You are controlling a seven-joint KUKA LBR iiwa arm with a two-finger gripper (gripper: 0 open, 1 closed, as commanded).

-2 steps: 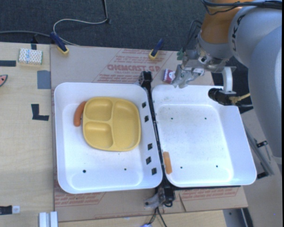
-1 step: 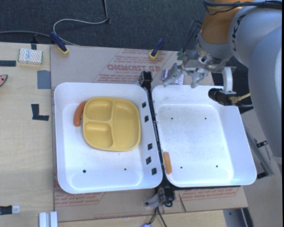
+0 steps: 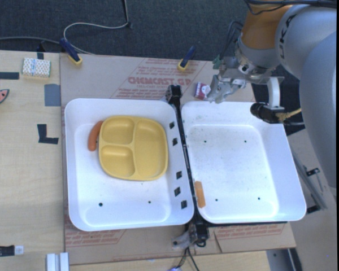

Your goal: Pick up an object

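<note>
Nearest the camera, a small orange sausage (image 3: pixel 199 194) is seen against the left wall of the right bin (image 3: pixel 282 205). Farther back, a yellow divided plate (image 3: pixel 134 148) is set in the left bin (image 3: pixel 82 208), with a second sausage (image 3: pixel 93 136) touching its left rim. Beyond, the arm (image 3: pixel 296 24) is bent downward over the right bin's far edge, the gripper (image 3: pixel 217 95) poised there; whether the fingers are parted cannot be told.

Arm (image 3: pixel 305 33) cut off top/right; hot dog (image 3: pixel 94 135) partly under yellow tray (image 3: pixel 133 147); pincer (image 3: pixel 219 94) tips too blurred to read.
</note>
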